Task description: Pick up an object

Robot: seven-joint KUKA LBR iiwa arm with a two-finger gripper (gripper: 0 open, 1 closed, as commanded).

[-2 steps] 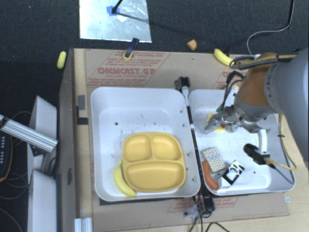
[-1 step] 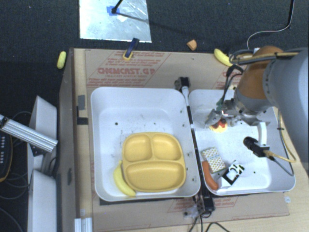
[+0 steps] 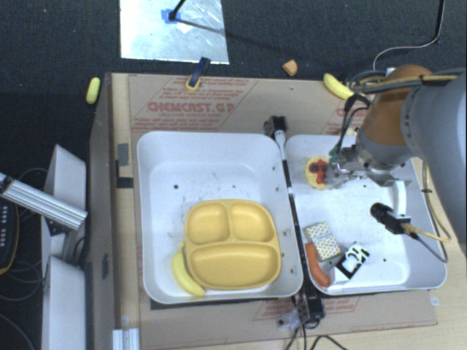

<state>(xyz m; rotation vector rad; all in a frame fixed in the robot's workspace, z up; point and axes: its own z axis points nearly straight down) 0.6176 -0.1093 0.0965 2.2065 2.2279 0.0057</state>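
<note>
Two white bins sit side by side on my bench: the left bin (image 3: 157, 195) carries a yellow divided tray (image 3: 232, 243) with a banana (image 3: 184, 272) tucked against its lower left edge, the fruit's long axis running from upper left to lower right along the tray's corner. From my feed, the arm (image 3: 408, 126) reaches in from the right and hangs over the upper part of the right bin (image 3: 419, 257), its gripper (image 3: 337, 168) low beside a small round yellow piece with red spots (image 3: 317, 172) near the bin's upper left corner; the piece looks to be just at the gripper's tip, but I cannot tell whether the hand is apart, together or gripping anything, since the wrist hides it. Lower in the same bin I see an orange carrot-like toy (image 3: 316, 264) lying along the left wall, its long axis running top to bottom with a slight lean to the right, a patterned square block (image 3: 322, 240) touching its upper end, and a black and white object (image 3: 352, 260) just to their right. Another banana (image 3: 337, 87) lies outside the bins on the cardboard, above the right bin.
</note>
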